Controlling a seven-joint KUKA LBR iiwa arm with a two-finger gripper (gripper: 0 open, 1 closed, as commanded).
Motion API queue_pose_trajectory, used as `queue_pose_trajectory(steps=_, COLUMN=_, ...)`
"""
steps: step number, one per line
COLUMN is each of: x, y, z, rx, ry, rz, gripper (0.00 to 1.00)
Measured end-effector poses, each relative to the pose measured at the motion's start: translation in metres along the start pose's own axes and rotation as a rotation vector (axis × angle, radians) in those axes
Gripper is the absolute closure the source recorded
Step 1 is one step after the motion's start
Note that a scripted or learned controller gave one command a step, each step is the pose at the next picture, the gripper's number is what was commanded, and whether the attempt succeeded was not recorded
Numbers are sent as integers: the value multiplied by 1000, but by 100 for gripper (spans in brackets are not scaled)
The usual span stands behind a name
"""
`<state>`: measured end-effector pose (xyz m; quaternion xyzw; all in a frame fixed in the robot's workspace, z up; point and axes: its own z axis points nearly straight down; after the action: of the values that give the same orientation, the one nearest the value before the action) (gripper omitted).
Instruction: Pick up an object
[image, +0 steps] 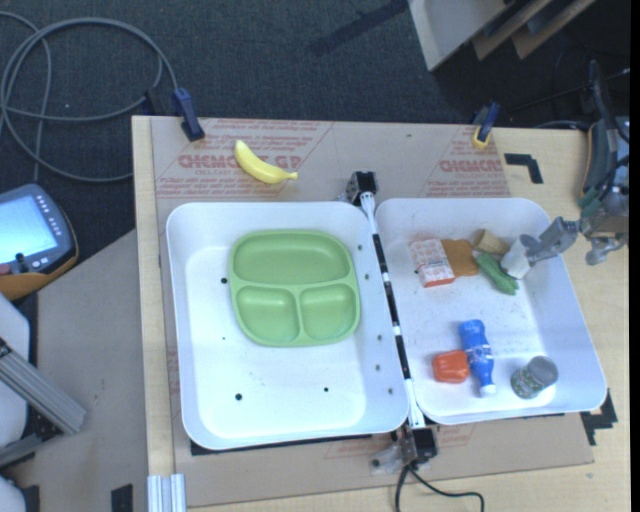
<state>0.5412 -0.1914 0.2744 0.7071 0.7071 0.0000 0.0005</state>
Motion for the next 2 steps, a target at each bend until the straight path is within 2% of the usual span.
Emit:
queue_pose_trajectory(steps=1, x=52, y=-9, z=163, rx=3, ry=2, rz=0, gripper=0)
queue_pose_trajectory(steps=2, x=62, y=-33, z=190, rx=3, ry=2, rz=1, gripper=0)
